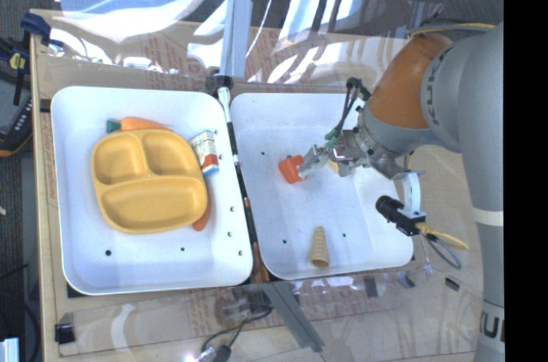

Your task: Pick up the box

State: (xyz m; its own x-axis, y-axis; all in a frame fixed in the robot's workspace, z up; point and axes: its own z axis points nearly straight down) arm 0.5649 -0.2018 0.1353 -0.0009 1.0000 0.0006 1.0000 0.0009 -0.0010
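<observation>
The box (205, 152) is small and white with red and green print. It lies in the left bin (77, 258), against the right edge of a yellow divided plate (150, 181). My gripper (306, 163) is low in the right bin (368, 253), far to the right of the box. Its tip touches a small orange-red object (291, 169); whether it grips that object cannot be made out.
An orange carrot-like piece (141, 124) and a green bit (112, 127) poke out behind the plate. A tan cone (318, 247) lies near the right bin's front edge. The divider between the two bins (235, 172) runs just right of the box.
</observation>
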